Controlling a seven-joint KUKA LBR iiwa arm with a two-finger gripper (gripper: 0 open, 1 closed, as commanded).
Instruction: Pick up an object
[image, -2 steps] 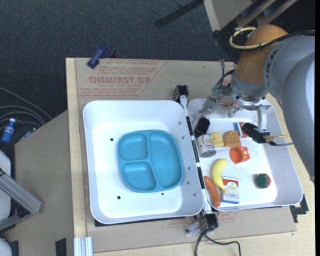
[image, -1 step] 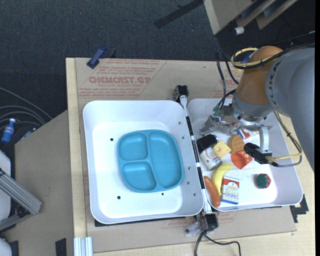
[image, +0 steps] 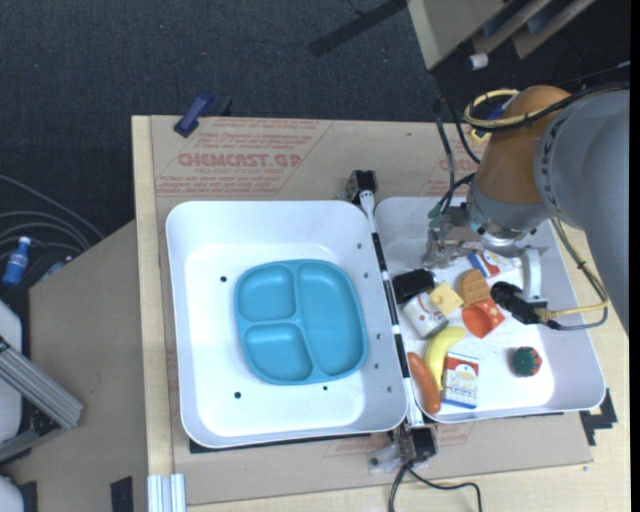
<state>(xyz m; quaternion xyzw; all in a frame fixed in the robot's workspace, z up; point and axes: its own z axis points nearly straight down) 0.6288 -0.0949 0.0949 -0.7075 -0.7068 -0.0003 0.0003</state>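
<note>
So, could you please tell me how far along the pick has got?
Done: the arm has reached over the right bin, with its end effector low near the bin's far left corner. In hand: nothing visibly. Left: the grasp and lift; the banana, carrot and strawberry lie in the bin.

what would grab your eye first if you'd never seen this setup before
The blue divided plate lies alone in the middle of the left bin, bright against the white. The right bin holds a crowded heap of small toy foods, with a yellow banana and an orange carrot at its near-left side. Above that heap the grey arm with its orange band reaches in from the right.
</note>
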